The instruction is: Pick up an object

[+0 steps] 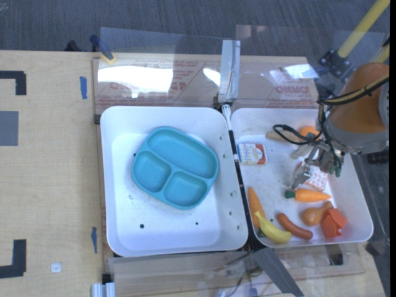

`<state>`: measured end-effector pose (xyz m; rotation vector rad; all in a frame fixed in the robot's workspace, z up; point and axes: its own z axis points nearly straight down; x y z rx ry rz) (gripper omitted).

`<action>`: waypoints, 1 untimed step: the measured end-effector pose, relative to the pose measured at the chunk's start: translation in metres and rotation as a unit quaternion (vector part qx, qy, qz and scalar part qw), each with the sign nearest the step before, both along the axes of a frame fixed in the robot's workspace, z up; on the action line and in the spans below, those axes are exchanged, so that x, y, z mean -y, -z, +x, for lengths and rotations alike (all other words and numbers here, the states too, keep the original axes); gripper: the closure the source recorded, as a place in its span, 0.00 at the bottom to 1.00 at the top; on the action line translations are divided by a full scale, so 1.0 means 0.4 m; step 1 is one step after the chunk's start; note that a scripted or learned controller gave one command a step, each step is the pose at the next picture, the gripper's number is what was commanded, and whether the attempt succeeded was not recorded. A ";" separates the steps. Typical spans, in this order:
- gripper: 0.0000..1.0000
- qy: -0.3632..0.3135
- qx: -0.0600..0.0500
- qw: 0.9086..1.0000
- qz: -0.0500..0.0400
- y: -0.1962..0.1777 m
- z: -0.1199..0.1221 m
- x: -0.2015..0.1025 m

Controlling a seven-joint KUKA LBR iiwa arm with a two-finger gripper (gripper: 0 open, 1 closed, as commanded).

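Your gripper (301,179) hangs low in the right bin (365,228), with the arm (359,107) coming in from two o'clock. Its fingers look parted, one tip just above the green end of the carrot (311,195), and nothing sits between them, so treat the hand as released and empty. The nearest candidates are that carrot at five o'clock of the tips and the small red-and-white packet (317,179) right beside them. Pick one: straddle the carrot across its narrow width, not along its length, and settle fully before closing. Mind the black cable (286,132) at eleven o'clock.
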<state>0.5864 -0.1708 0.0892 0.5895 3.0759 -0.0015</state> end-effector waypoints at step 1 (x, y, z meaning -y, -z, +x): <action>0.00 0.073 0.001 0.997 0.000 0.004 0.114 0.076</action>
